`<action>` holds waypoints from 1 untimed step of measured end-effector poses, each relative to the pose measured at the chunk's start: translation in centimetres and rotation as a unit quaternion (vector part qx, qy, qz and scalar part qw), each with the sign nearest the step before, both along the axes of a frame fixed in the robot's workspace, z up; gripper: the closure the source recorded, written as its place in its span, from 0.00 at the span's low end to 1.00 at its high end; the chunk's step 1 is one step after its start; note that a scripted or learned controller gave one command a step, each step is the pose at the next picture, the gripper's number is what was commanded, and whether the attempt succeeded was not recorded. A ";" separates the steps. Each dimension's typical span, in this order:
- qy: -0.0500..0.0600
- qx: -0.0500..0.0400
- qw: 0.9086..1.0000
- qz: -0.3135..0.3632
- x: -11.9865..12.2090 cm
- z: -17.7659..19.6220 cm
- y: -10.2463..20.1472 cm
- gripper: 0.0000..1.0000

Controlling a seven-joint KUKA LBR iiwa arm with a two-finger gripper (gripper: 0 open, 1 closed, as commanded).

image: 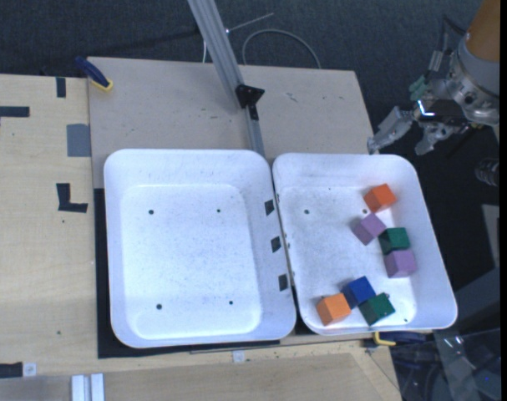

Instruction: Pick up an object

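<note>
Grey metal claw beneath an orange-banded wrist, green-tinged fittings.

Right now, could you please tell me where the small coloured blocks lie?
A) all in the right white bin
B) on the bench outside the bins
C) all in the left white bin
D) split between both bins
A: the small coloured blocks, such as the orange one and the blue one, all sit inside the shallow right white bin, towards its right side.
</note>
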State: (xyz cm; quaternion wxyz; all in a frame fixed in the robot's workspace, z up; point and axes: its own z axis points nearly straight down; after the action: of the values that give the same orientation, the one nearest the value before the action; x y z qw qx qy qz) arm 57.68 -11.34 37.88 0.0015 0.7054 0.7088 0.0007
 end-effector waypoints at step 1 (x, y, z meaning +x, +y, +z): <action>-0.002 0.001 1.000 0.001 2.6 5.6 4.4 0.00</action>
State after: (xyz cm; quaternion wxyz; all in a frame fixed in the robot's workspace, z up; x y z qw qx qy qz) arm 60.29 -6.90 43.50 0.0023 0.7047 0.7095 0.0024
